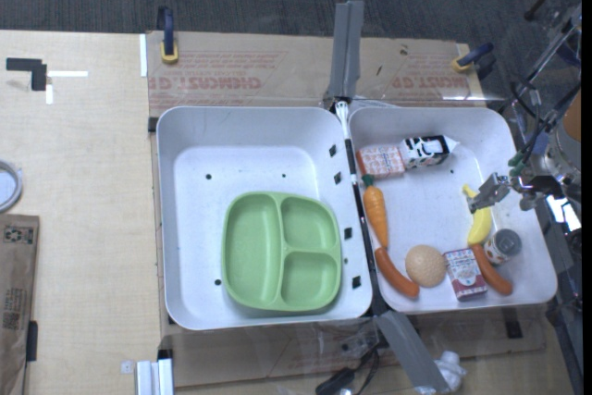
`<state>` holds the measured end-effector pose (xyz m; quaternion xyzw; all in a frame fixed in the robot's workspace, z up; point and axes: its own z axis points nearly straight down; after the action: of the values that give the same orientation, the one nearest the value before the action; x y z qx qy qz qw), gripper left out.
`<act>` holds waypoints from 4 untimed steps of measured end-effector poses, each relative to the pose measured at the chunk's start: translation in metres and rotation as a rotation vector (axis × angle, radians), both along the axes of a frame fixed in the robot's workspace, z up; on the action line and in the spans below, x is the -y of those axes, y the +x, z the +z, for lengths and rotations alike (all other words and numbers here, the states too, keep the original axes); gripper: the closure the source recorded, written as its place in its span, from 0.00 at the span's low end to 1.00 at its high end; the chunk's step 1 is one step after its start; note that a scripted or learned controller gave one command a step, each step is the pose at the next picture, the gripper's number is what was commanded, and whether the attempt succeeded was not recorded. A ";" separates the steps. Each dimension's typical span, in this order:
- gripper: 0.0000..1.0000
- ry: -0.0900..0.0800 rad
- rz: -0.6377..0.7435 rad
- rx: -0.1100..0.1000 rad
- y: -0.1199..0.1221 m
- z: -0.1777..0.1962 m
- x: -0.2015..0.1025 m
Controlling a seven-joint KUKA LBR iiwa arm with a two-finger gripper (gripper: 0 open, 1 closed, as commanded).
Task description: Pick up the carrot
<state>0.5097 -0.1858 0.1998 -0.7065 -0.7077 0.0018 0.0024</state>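
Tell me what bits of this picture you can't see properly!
- Grey robot arm: cut off by the camera view's right edge.
- Two-finger gripper: too small and blurred to tell open from shut.
- Small red carton by the round tan bun: label too small to read.
- Orange carrot with green top: plainly seen in the right white bin.

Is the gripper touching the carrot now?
Apart. In the camera view the gripper is at the right side of the right bin, and the carrot lies by the left wall, with bare white floor between them.
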 end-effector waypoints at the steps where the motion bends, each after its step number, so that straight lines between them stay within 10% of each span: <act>1: 0.00 0.001 0.099 0.003 -0.032 -0.110 -0.039; 4: 0.00 0.000 0.434 0.001 0.011 -0.011 -0.200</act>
<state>0.5205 0.0143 0.1887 -0.5375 -0.8433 0.0020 0.0015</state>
